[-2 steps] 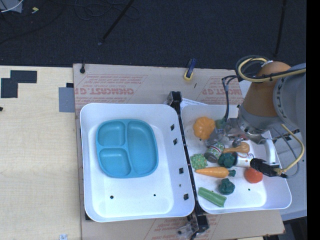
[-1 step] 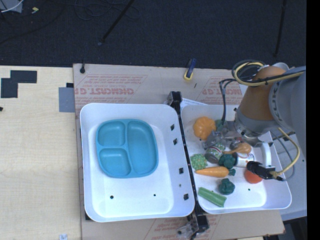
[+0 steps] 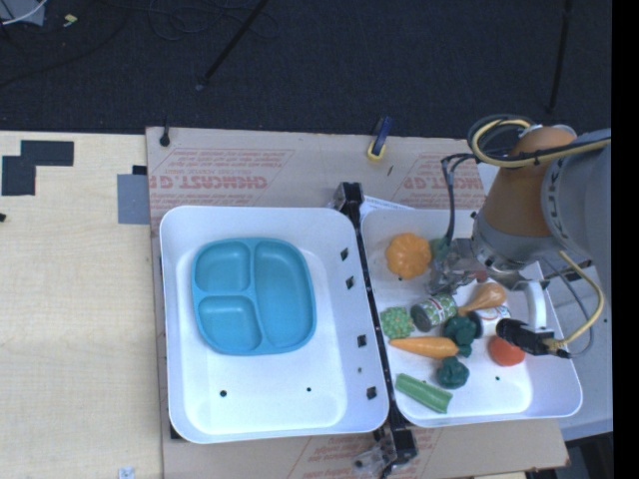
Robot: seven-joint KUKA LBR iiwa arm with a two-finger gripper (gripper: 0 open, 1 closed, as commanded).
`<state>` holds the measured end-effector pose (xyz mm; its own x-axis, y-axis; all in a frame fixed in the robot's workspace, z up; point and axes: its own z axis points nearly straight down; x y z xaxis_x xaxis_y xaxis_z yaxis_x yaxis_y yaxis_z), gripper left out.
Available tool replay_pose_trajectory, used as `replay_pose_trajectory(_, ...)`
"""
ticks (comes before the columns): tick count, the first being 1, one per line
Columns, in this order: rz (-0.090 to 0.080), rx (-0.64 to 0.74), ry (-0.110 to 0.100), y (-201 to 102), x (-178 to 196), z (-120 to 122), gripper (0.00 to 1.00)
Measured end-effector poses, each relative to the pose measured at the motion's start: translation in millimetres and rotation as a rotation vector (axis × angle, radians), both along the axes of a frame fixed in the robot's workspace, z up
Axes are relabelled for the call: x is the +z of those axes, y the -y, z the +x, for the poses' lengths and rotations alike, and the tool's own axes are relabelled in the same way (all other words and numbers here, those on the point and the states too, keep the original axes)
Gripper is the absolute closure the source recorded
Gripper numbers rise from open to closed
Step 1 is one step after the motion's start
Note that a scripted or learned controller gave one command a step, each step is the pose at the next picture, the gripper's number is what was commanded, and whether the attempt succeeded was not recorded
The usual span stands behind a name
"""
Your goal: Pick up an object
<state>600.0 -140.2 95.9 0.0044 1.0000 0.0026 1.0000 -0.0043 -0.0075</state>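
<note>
Claw (image 3: pixel 451 269): low inside the right bin (image 3: pixel 559 392), on the end of the grey arm (image 3: pixel 584 203) with its orange band; whether it is released or clenched I cannot tell from where I stand, the wrist hides too much.
Nearest things: small dark can (image 3: pixel 433 312) just below the claw, lying tilted; orange fruit (image 3: pixel 408 254) just to the claw's left; tan drumstick (image 3: pixel 483 296) just below and to its right.
Further off: light green piece (image 3: pixel 396 321) below-left of the claw, carrot (image 3: pixel 424 346) under that, two dark teal clumps (image 3: pixel 452 371) below, long green vegetable (image 3: pixel 423 392) lowest of all, red tomato (image 3: pixel 506 351) down to the right.
Step in hand, as I judge it: settling on one object and closing round it; nothing looks lifted yet.
Best target: the can or the orange fruit, being closest, so little sideways travel is needed.
How to do it well: come straight down over the chosen thing's middle, and close across its narrow side; the can is round and may roll toward the drumstick if nudged off centre.
Watch out: the pile is crowded, things touching one another, so a slanted descent could shove neighbours instead of gripping.
Left bin (image 3: pixel 190 387): well away to the claw's left, carrying a blue divided tray (image 3: pixel 254 295); no part in this step.
</note>
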Motion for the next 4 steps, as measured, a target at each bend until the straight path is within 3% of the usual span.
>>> replay_pose_trajectory(2,-0.003,0.005,0.01,-6.7,121.6,9.7,1.0)
replay_pose_trajectory(3,-0.002,0.006,0.006,-5.8,131.4,9.9,1.0)
replay_pose_trajectory(4,0.0,0.007,0.0,-39.0,119.6,-28.6,1.0)
